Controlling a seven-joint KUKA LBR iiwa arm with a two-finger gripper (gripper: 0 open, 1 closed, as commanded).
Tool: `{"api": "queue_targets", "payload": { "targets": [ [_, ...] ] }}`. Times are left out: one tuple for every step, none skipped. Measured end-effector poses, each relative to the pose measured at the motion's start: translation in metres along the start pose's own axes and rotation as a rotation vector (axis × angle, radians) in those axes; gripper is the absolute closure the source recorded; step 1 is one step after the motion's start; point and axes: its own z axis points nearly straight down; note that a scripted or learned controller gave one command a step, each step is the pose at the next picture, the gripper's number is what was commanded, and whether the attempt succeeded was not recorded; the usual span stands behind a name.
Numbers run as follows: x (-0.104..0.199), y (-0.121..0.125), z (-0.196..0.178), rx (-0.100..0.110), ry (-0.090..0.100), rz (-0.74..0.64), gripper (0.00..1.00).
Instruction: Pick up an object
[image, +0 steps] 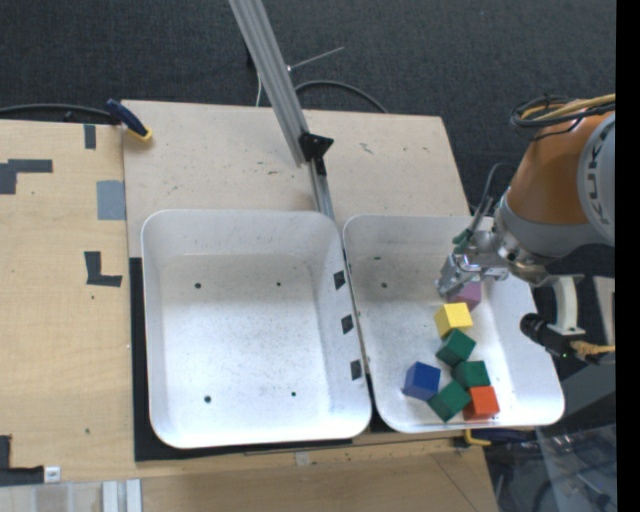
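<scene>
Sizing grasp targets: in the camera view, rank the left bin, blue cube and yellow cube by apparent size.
1. left bin, by far largest.
2. blue cube and yellow cube: they look alike, so no ranking.

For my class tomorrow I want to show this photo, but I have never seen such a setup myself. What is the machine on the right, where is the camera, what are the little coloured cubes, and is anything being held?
The machine is a robot arm, grey with an orange band, reaching in from the right. At its tip is a two-finger gripper, its "hand". The one camera is fixed above the bench and looks down at a slant.

On the wooden bench stand two shallow white bins side by side. The left bin has bare white floor showing. The right bin holds small blocks: a pale purple block right under the gripper, a yellow block, three green blocks, a blue block and an orange block.

The gripper sits low over the purple block, but the picture is too small to tell whether it holds it.
</scene>
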Motion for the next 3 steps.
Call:
{"api": "queue_targets", "payload": {
  "targets": [
    [0.053, -0.012, 0.006, 0.001, 0.001, -0.001, 1.00],
    [0.105, -0.023, -0.012, -0.001, 0.001, -0.002, 1.00],
    [0.159, -0.022, -0.016, 0.000, 0.000, -0.002, 1.00]
  ]
}}
